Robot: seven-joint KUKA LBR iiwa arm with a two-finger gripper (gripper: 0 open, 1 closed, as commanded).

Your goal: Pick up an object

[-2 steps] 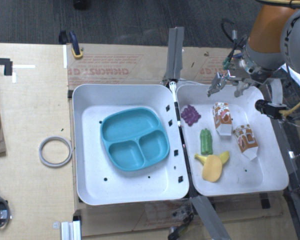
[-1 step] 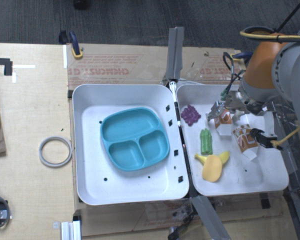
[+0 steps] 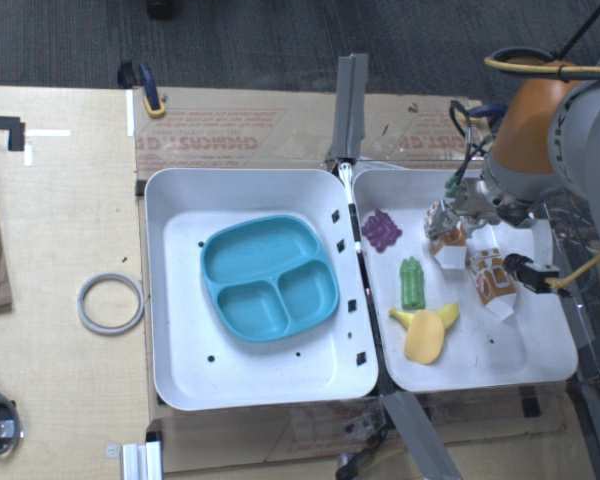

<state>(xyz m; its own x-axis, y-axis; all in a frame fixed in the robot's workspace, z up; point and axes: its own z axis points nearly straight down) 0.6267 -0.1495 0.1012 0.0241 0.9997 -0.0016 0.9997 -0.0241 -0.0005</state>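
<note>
hovering over the right bin (image 3: pixel 540 363), your gripper (image 3: pixel 446 230) sits above a small white block (image 3: pixel 450 254); you can't tell how the tool is set. the green pod (image 3: pixel 412 283) lies beside it, long axis pointing up-down in view.

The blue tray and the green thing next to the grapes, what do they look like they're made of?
The blue tray looks like molded plastic: one even colour, smooth rounded compartment walls, a soft satin sheen. The green piece seems to be plastic toy food, uniformly bright green and ridged, though rubber or foam can't be ruled out. The grapes beside it look similarly molded.
</note>
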